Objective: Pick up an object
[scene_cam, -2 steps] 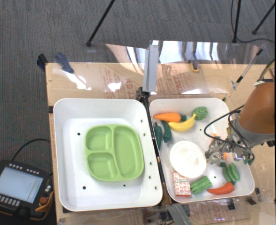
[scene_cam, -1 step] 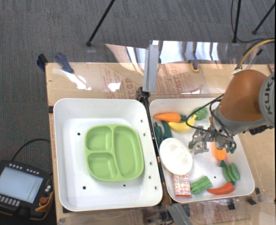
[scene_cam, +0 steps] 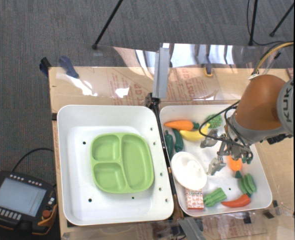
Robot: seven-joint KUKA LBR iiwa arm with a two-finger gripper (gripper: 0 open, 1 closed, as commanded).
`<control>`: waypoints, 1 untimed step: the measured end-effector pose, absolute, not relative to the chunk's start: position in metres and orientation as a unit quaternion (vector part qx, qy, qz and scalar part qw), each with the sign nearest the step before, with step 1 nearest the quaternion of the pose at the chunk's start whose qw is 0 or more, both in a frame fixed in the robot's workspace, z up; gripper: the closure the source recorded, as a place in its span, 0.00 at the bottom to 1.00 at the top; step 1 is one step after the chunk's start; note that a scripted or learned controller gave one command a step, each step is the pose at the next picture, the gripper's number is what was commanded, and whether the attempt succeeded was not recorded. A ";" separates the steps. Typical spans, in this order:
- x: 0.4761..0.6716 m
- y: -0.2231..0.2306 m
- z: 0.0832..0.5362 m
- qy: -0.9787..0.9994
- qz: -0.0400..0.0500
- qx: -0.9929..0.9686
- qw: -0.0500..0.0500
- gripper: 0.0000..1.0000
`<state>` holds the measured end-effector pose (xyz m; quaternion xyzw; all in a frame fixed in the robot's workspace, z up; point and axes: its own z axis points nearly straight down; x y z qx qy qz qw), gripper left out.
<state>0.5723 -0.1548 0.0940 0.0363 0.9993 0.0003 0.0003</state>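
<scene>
Two bins side by side on the bench [scene_cam: 107, 86]. Left bin [scene_cam: 69, 134]: a divided tray [scene_cam: 122, 162] lies near its middle. Right bin [scene_cam: 263, 184]: carrot [scene_cam: 180, 125] at the back left, banana [scene_cam: 193, 134] just before it, broccoli [scene_cam: 215, 120] to their right. Plate [scene_cam: 188, 170] at left centre. Box [scene_cam: 194, 199] at the front, pepper [scene_cam: 236, 201] to its right. Gripper [scene_cam: 215, 156] hangs right of the plate.

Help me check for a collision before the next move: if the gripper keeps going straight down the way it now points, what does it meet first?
Probably the right bin's white floor, just right of the white plate. The gripper hangs over that bare patch, but depth is unclear from this slanted view.
</scene>
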 end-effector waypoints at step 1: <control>0.624 -0.097 0.090 0.997 -0.001 0.079 0.004 0.00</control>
